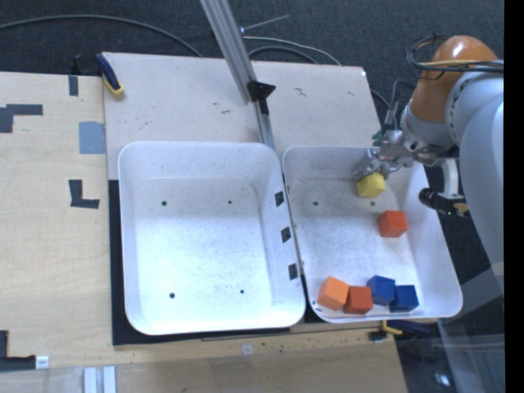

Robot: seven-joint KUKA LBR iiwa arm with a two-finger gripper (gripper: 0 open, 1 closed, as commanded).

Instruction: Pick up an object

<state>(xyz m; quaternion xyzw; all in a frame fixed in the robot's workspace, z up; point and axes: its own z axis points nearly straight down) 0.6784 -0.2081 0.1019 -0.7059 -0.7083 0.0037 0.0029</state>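
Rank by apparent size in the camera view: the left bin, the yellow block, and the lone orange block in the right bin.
1. Left bin, by far the largest.
2 and 3. Yellow block and orange block look about alike; the gripper partly covers the yellow one, so no ranking between them.

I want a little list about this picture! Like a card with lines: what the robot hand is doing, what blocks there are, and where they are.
robot hand: gripper at the far end of the right bin, right above the yellow block
holding something: cannot tell; the yellow block sits just under the fingers
alone in the middle: red-orange block
near corner group: orange block, red block, two blue blocks, all close together
left bin: white, beside the right bin
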